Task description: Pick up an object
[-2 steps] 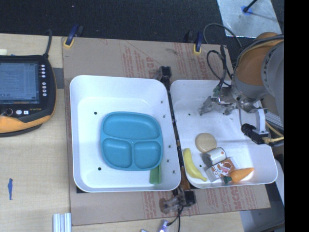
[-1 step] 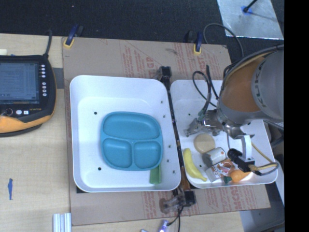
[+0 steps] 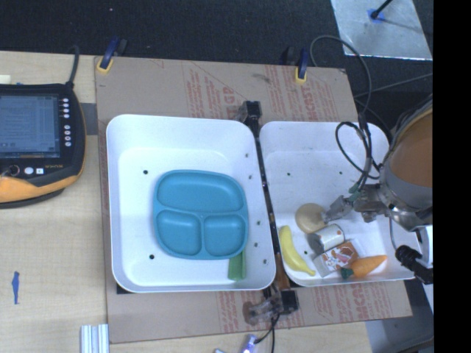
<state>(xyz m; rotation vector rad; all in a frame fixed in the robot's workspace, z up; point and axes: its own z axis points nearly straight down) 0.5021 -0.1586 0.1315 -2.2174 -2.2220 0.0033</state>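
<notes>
Camera view: gripper (image 3: 344, 206) sits low in the right bin (image 3: 294, 142), just beside a tan round object (image 3: 310, 216); whether its fingers are spread or pressed together cannot be told. Crowded close by are a silver can (image 3: 327, 237), banana (image 3: 292, 251), carrot (image 3: 368, 265) and printed packet (image 3: 338, 257). Left bin (image 3: 129, 142) holds 1 blue divided plate (image 3: 200, 213) and a green piece (image 3: 236, 267).

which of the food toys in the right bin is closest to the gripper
The round tan toy: it lies just left of the gripper. The yellow banana, the silver can and the orange carrot all lie lower in the right white bin.
</notes>
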